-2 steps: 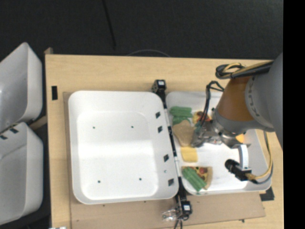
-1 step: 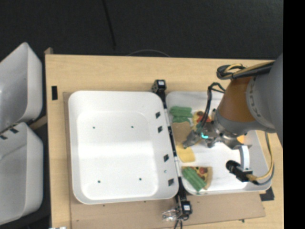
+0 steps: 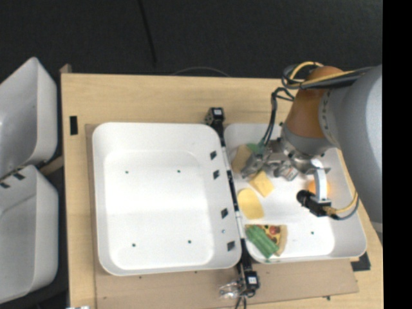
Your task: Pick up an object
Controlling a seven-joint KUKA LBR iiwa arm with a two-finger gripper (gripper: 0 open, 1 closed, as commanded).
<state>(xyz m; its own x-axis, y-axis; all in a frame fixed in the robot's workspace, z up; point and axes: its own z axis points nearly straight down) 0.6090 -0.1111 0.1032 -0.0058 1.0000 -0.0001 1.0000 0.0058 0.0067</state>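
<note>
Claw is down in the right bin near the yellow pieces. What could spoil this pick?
Clutter: the claw sits among closely packed things, a yellow wedge and a yellow round piece just below it, so it may nudge or catch the wrong one.
Wall: it works close to the divider between the bins, which could block a finger or let a piece slide against the wall.

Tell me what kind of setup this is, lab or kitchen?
Likely a robot lab grasping bench: two white bins on a plywood bench, a grey arm reaching over toy food such as a yellow piece.
</note>
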